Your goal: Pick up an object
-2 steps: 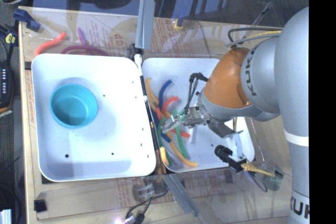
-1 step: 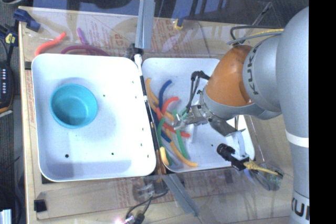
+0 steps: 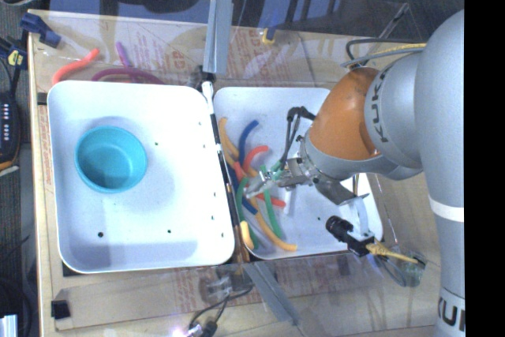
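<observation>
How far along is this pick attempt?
Done: the arm has reached into the right bin, with the pincer down among the colored curved pieces. In hand: nothing I can confirm. Left: a clear grasp and lift. The blue bowl sits untouched in the left bin.

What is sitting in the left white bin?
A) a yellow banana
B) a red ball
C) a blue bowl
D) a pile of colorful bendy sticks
C: the blue bowl sits alone in the left bin, while the colorful bendy sticks lie in the right bin by the claw.
</observation>
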Motion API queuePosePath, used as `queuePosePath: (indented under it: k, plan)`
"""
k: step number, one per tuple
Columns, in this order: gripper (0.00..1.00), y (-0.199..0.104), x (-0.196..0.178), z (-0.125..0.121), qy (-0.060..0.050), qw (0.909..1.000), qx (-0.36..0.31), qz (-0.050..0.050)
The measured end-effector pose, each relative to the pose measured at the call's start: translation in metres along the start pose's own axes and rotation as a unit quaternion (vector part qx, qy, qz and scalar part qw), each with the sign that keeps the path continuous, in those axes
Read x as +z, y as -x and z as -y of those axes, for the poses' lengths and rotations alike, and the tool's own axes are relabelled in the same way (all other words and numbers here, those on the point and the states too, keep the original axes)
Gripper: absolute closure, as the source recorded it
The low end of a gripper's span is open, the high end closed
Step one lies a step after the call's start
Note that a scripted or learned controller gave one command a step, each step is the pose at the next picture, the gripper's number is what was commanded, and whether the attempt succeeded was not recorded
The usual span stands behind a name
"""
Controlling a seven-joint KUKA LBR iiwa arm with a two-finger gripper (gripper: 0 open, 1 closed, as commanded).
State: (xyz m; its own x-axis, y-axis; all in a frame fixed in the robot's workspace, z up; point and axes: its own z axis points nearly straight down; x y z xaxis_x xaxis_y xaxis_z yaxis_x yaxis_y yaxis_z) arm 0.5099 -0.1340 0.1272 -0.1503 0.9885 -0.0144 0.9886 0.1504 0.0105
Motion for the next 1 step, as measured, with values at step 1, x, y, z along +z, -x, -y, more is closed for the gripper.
queuePosePath:
  k: [1]
  plan:
    - [0.00,0.0046,0.0321,0.0009,-0.005,0.9992,0.040,-0.006]
